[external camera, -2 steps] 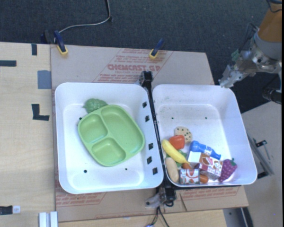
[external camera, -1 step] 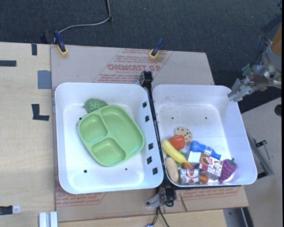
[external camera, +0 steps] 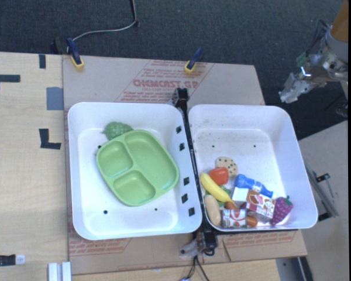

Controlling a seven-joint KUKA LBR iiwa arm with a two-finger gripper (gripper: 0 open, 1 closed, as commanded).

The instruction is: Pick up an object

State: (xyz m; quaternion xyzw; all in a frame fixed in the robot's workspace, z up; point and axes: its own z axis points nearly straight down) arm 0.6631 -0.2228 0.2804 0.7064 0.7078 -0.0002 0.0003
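The right bin point(external camera: 245, 119) holds a pile of toy food at its near end: a yellow banana point(external camera: 215, 188), a red tomato-like piece point(external camera: 219, 175), a spotted cookie point(external camera: 226, 165), a blue and white carton point(external camera: 250, 185), a small red and white box point(external camera: 234, 217) and purple grapes point(external camera: 282, 209). My gripper point(external camera: 295, 88) hangs outside the bins, above the bench beyond the right bin's far right corner, well away from the toys. Nothing shows between its fingers.
The left bin point(external camera: 82, 157) holds a green divided plate point(external camera: 137, 166) with a green leafy toy point(external camera: 116, 129) at its far edge. A black divider point(external camera: 186, 151) runs between the bins. Two clamps point(external camera: 76, 59) hold the cardboard at the back.
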